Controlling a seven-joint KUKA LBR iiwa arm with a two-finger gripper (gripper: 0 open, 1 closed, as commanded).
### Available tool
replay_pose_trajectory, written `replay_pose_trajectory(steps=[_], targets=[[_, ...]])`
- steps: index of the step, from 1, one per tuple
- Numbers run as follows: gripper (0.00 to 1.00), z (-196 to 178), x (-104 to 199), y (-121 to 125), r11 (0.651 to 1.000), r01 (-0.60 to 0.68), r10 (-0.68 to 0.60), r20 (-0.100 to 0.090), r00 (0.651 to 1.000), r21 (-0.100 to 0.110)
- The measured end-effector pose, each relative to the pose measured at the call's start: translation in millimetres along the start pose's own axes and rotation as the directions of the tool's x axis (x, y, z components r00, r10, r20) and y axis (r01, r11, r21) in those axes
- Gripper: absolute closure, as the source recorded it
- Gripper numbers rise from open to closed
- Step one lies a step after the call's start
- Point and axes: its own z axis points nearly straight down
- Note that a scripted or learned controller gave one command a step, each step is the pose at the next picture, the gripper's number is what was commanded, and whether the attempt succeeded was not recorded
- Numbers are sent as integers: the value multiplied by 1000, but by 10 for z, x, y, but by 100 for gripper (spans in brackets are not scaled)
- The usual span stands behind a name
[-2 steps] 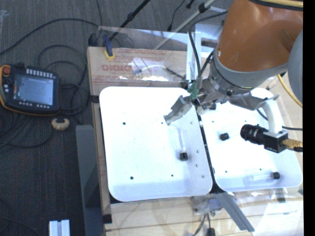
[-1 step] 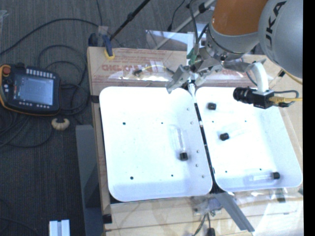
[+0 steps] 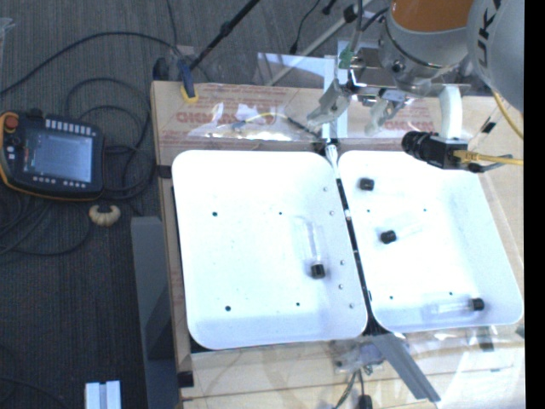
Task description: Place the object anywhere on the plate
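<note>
Right now the hand hangs high over the back edge of the table, above the seam btwn the two bins, fingers spread apart w/ nothing btwn them. Task objects look like clear tubes w/ black caps: one lies in the left bin, cap end at, near the divider; another tube rests by the right bin's front wall. Two loose black caps sit apart in the right bin. Can't tell which bin counts as the plate; hand prob parked high to keep the view clear
</note>
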Motion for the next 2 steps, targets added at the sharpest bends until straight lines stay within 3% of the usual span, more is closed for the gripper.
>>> replay_pose_trajectory(steps=[1,2], targets=[[0,-26,445,342,951,-310,310,1,951,1],[0,-486,804,533,762,-648,648,1,762,1]])
